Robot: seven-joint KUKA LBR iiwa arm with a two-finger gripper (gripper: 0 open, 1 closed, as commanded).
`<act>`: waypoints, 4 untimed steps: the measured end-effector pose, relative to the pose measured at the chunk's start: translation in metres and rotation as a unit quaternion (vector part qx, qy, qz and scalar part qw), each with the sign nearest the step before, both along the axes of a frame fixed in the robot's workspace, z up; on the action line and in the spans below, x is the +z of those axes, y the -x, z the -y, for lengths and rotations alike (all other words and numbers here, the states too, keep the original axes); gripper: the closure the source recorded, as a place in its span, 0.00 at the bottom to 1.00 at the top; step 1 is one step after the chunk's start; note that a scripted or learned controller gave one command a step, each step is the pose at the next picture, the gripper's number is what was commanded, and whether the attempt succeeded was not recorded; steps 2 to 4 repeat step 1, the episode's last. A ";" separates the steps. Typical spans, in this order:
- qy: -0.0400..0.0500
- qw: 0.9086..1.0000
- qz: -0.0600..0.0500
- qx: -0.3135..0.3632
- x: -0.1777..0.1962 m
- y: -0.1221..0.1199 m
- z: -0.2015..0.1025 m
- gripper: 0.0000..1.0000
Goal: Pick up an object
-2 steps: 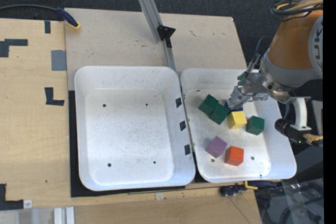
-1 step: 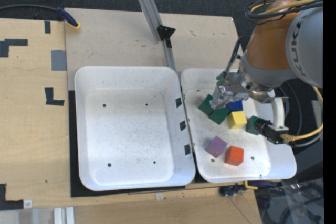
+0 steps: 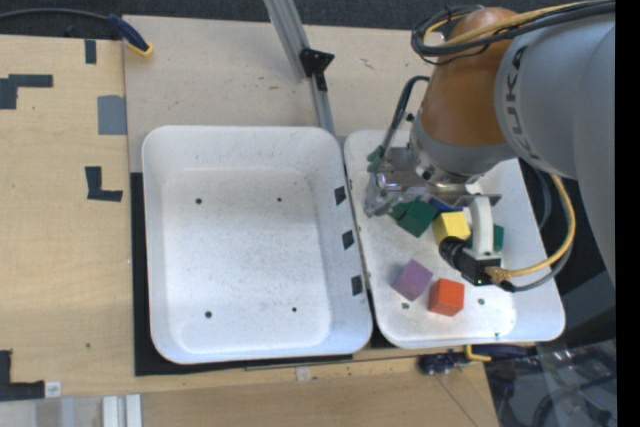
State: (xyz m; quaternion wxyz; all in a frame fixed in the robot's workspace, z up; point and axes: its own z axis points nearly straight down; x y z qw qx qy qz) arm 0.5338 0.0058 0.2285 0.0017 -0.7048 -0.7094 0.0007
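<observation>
**Objects, right bin: four on my feed**

Objects sit in the right bin [image 3: 530,315]: green block [image 3: 412,216], yellow block [image 3: 452,225], purple block [image 3: 411,280], orange cube [image 3: 446,297]. I see the gripper [image 3: 385,195] low over the bin's left side, just beside the green block. Jaw state: I cannot tell. Left bin [image 3: 160,215] adjoins.

Arm [image 3: 540,75] reaching from right, gripper [image 3: 385,190] lowered.
</observation>
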 end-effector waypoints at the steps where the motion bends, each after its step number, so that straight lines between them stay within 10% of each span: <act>1: 0.000 1.000 0.001 0.001 0.011 0.007 -0.055 1.00; 4: 0.000 1.000 0.001 0.001 0.011 0.007 -0.055 1.00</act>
